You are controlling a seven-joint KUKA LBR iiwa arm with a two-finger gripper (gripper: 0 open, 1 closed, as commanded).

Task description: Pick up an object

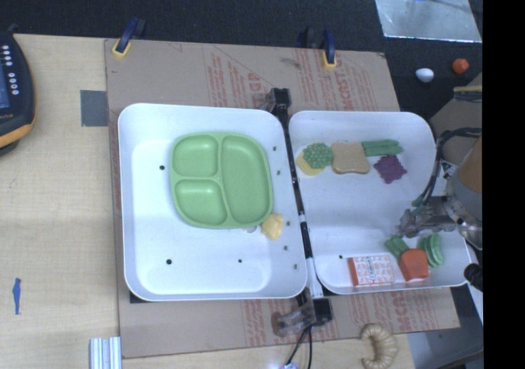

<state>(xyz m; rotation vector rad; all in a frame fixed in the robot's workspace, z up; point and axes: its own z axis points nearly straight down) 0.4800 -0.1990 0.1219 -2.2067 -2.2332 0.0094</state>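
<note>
Nearest in the right bin [328,281] lie a red-and-white box [372,270], its print too small to read, and an orange block [414,265]. Just beyond, the gripper [422,220] hangs low over a green piece [397,246]; its grasp cannot be judged. Farther off sit a tan toast slice [351,159] and a purple piece [390,168]. Leftward, the left bin [148,269] holds a green divided plate [221,179].

Both white bins [205,281] before me look like smooth, faintly glossy plastic. The green divided plate [221,179] has a softer matt plastic sheen. Under them lies dull brown cardboard [361,76] with faded red print, on my pale wood-grain bench [53,220].
</note>
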